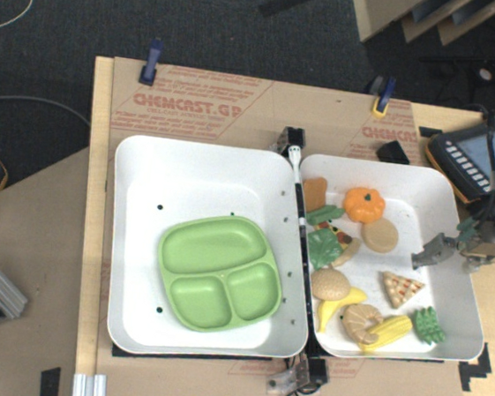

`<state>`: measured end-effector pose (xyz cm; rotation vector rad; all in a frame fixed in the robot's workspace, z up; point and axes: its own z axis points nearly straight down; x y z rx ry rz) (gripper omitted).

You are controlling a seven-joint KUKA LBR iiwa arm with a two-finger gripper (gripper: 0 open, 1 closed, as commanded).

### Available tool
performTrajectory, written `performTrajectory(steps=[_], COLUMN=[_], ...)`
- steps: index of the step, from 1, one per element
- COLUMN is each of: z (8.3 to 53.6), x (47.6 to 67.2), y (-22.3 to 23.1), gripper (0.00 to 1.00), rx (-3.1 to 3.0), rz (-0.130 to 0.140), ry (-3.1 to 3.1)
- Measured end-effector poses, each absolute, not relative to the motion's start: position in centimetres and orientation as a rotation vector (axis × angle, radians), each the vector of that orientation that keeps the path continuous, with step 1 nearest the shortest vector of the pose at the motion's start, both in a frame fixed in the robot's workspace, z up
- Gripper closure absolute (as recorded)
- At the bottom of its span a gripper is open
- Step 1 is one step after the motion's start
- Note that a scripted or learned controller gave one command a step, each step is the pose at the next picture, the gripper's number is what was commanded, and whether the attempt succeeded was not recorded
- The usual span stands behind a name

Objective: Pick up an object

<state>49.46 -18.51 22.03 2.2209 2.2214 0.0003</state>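
- Okay, I'm looking down on two white bins side by side, the left bin [126,250] and the right bin [458,336], touching along their shared edge.
- Left bin: one thing in it, a green divided plate [219,272] with three compartments, lying flat in the middle, nothing on it.
- Right bin: a heap of toy food, mostly along its left side and near edge.
- Far end, I see an orange pumpkin [364,204], with a tan round biscuit [381,235] just in front of it and an orange-brown block [315,191] against the left wall.
- Left side: green leafy pieces [322,243] bunched up, then a bread roll [331,285] just below them.
- Near edge: a banana [335,306] touching the roll, a pretzel-like brown piece [359,321], a corn cob [390,330] leaning on it, and a green broccoli-like piece [428,325] at the corner.
- A pizza slice [400,288] lies alone on bare floor, right of the roll.
- My gripper [429,254] is in at the right rim, over the right bin, above and right of the pizza slice; nothing between its fingers that I can see, and whether they're spread or closed I can't tell.
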Motion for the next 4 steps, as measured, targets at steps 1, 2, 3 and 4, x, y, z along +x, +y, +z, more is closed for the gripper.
performTrajectory(steps=[1,2,3,4], z=[11.4,13.0,8.2,19.0], x=[47.7,48.0,50.1,48.7], y=[-15.7,-15.9,-14.7,-6.2], gripper=[0.0,1.0,1.0,1.0], rx=[2.228,2.221,2.222,2.208], rz=[-0.005,0.001,-0.001,0.01], ry=[2.229,2.217,2.225,2.228])
